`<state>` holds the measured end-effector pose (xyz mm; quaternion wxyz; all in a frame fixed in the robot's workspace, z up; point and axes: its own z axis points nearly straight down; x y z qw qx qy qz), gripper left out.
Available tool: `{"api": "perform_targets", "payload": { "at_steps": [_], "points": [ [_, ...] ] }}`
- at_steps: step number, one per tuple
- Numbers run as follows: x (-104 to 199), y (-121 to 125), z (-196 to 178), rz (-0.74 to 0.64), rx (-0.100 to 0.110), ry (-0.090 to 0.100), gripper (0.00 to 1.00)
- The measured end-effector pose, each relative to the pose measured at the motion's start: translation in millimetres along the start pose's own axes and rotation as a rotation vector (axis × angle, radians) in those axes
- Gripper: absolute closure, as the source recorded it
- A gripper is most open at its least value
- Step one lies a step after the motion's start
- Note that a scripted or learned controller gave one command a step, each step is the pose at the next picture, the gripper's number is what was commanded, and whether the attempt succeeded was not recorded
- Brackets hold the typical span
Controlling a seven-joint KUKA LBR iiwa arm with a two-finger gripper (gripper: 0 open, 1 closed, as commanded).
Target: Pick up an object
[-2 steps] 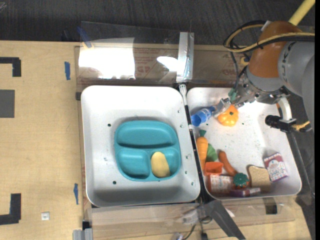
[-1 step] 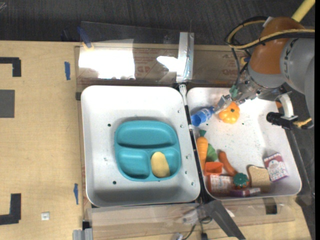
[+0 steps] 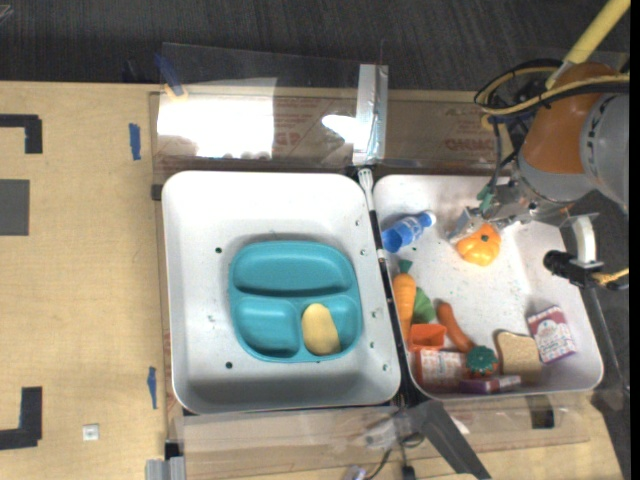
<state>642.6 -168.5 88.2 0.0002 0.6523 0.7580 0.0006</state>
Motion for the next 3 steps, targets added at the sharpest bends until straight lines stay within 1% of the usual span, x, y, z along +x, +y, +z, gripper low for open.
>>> {"api": "perform_targets", "payload": {
  "at_steps": [1,2,3],
  "points": [
    [-10,25,1,0.059,-0.002,-0.002,1.00],
    [-10,27,-9,0.056,-0.006,-0.004,1.00],
    [-32,22,2,0.207,0.002,0.006,1.00]
  ]
}}
